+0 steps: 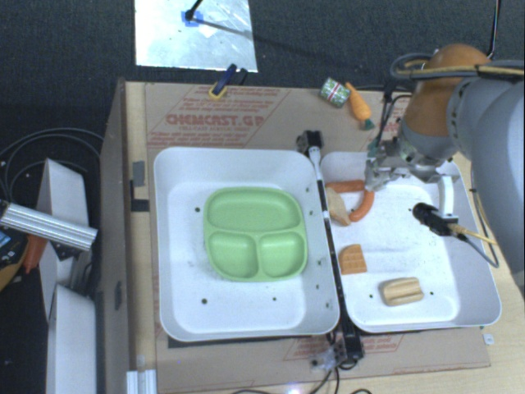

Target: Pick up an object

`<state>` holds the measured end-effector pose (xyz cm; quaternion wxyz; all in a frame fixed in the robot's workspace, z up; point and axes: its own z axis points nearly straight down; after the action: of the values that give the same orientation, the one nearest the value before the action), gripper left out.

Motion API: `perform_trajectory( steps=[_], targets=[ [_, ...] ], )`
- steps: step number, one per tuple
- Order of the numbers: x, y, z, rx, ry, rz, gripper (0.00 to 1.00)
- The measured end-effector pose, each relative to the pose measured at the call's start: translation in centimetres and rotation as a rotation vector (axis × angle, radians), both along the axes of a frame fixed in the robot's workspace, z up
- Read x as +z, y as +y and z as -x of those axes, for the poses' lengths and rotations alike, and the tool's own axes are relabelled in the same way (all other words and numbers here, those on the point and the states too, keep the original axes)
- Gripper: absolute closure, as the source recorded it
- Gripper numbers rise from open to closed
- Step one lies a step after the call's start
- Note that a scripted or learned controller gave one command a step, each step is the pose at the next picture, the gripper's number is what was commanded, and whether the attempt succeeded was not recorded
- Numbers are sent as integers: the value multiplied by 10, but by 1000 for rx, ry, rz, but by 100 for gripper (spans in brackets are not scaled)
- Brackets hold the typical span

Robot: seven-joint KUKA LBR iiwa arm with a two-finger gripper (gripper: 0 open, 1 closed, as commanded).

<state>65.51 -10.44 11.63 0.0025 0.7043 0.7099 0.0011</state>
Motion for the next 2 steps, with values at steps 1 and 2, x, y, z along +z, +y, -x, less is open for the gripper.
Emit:
perform_trajectory(
  steps=[1,2],
  targets=[
    [0,0,0,1,0,0,0],
    [-25,-2,-17,-2,-6,-1,0]
  ],
)
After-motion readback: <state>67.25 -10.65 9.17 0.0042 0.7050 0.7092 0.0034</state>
